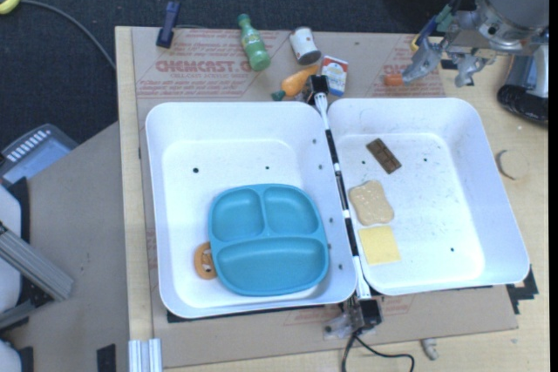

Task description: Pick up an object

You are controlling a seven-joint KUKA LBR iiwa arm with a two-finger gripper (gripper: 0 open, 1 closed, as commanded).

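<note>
Gripper [443, 64] hangs above the bench beyond the right bin's [488, 187] far rim, fingers spread with nothing between them. Inside that bin, toward its left wall, lie a brown bar [383, 155], a tan slice of toast [370, 202] and a yellow cheese square [379, 245], nearest its front.

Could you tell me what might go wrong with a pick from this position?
The cracker, cheese slice and chocolate bar in the right bin lie flat, so the fingers may slide over them. The cracker and cheese also hug the bin's left wall, leaving little room. The gripper sits beyond the bin's far rim, so descending here would likely miss everything.
</note>
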